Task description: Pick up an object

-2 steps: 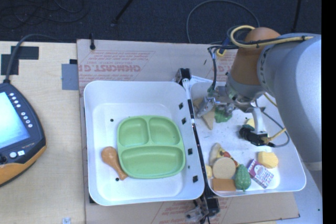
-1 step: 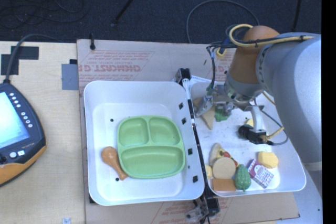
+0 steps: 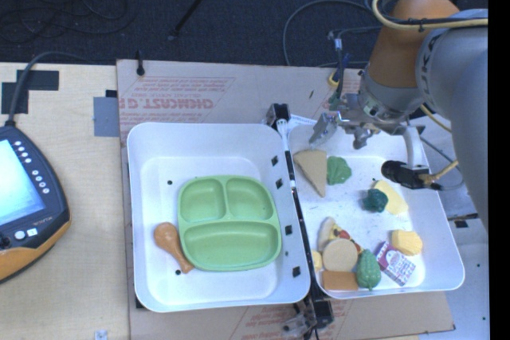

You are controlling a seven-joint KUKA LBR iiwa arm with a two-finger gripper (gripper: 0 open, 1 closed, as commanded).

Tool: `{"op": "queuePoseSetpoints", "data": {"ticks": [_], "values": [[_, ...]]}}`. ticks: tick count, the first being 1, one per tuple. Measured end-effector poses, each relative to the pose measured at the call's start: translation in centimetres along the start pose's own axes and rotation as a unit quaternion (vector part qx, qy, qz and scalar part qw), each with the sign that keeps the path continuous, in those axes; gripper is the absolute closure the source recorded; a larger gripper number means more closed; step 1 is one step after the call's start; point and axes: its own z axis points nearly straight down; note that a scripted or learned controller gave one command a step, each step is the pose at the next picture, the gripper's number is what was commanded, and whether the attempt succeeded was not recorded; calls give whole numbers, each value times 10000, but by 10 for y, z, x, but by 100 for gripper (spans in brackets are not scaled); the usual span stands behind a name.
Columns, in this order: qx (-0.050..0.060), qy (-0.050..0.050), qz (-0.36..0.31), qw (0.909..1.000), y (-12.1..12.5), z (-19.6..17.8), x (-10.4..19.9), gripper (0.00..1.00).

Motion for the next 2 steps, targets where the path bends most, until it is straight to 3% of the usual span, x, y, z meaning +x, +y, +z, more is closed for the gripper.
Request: {"op": "queuePoseSetpoints", "data": {"ticks": [1, 2], "values": [[57, 5, 26, 10000, -21, 111, -23, 0], [54, 4, 13, 10000, -20, 96, -23, 100]]}}
